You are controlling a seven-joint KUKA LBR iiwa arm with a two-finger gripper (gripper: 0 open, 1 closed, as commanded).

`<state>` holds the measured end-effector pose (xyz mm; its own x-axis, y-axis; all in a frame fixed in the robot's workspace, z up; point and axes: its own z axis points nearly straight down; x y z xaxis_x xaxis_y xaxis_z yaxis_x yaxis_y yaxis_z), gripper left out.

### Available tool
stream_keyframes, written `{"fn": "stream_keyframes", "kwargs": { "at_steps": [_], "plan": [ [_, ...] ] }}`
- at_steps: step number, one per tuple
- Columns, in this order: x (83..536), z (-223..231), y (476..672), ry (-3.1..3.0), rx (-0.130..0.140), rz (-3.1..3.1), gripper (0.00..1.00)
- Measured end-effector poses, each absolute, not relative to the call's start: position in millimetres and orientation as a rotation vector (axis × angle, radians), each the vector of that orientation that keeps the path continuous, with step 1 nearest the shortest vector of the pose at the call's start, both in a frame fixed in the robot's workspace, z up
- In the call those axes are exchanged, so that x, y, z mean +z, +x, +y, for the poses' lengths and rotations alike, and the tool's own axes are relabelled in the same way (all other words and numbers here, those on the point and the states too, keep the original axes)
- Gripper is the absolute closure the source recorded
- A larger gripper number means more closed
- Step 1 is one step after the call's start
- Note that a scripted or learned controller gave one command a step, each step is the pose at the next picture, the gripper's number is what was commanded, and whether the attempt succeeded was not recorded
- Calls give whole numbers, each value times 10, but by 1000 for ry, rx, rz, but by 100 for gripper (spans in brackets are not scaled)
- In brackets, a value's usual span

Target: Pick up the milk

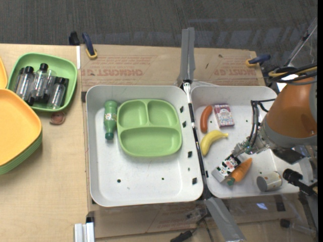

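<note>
Likely the gripper (pixel 246 147), whose opening I cannot tell, snags the carrot (pixel 241 171) touching the milk (pixel 225 168) instead.

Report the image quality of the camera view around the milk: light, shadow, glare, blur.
Camera view: even, soft light and faint shadows. The milk is small and slightly soft, its print unreadable. The gripper just above it is blurred, so its detail is lost. The white right bin looks bright without hard glare. A washed-out bright patch sits at the right edge above the arm.
</note>
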<state>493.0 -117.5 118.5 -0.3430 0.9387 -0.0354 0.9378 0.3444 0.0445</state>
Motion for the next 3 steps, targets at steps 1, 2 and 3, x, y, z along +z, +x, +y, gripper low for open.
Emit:
{"fn": "stream_keyframes", "kwargs": {
  "at_steps": [1, 2, 3],
  "plan": [
    [1913, -749, 5727, 1153, 0, 2921, 100],
    [1907, -132, 6498, 1249, -1, 2882, 100],
    [1912, -373, 6037, 1759, -4, 2604, 100]
  ]
}}
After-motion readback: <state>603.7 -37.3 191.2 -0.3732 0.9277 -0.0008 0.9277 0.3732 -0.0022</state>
